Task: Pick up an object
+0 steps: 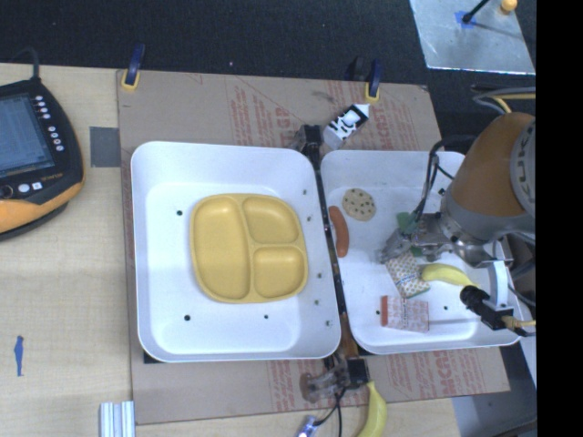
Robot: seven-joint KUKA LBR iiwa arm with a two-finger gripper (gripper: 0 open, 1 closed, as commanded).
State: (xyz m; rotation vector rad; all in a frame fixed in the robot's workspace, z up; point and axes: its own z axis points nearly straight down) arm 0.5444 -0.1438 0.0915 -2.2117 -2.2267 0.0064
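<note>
The right bin (364, 339) holds a round chocolate-chip cookie (360, 204), a brown sausage (340, 231) by its left wall, a yellow banana (446, 274), a patterned packet (407, 277) and a red-and-white packet (405, 313). My gripper (407, 243) hangs low over the middle of this bin, just above the patterned packet and left of the banana. A small green thing (404, 218) lies right beside it. The arm's body hides the bin's right side.
The left bin (164, 335) carries a yellow divided plate (248, 246). A teach pendant (27, 153) lies at the far left of the bench. A black-and-white item (346, 123) sits behind the bins, and another banana (373, 412) in front.
</note>
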